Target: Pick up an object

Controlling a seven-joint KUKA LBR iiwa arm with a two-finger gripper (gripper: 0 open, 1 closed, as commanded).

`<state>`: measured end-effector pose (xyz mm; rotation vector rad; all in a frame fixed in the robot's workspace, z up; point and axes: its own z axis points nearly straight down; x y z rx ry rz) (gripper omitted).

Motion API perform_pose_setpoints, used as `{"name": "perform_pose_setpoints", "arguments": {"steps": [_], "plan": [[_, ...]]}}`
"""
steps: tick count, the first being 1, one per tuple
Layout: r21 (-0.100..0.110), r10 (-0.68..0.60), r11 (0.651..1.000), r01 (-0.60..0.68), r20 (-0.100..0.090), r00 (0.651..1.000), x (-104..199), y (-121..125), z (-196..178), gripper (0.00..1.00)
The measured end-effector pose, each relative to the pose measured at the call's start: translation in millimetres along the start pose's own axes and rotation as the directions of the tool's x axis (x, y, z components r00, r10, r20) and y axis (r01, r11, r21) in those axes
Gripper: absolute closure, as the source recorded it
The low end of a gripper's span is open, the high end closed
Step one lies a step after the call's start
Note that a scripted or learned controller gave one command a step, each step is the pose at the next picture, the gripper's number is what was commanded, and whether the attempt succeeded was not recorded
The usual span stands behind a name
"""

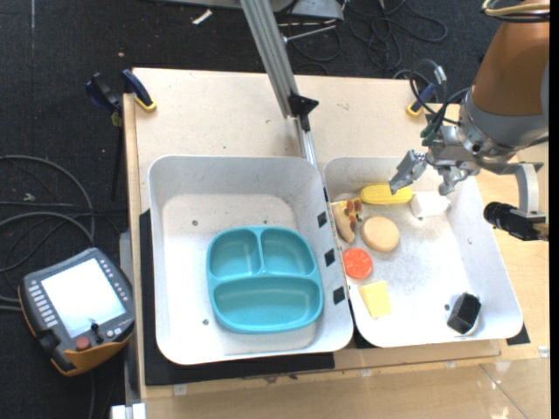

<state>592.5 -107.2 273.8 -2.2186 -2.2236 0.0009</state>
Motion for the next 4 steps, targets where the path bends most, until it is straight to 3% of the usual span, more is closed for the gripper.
{"name": "perform_pose_setpoints", "arguments": {"steps": [1,2,4], "plan": [[0.000,0.001,1.000,-0.001,0.000,1.000,0.0,0.0,-0.1,0.00],[0.004,0.001,1.000,-0.001,0.000,1.000,6.0,4.5,46.1,0.00],[0.005,0.003,1.000,-0.003,-0.001,1.000,13.1,-13.2,151.9,0.00]]}}
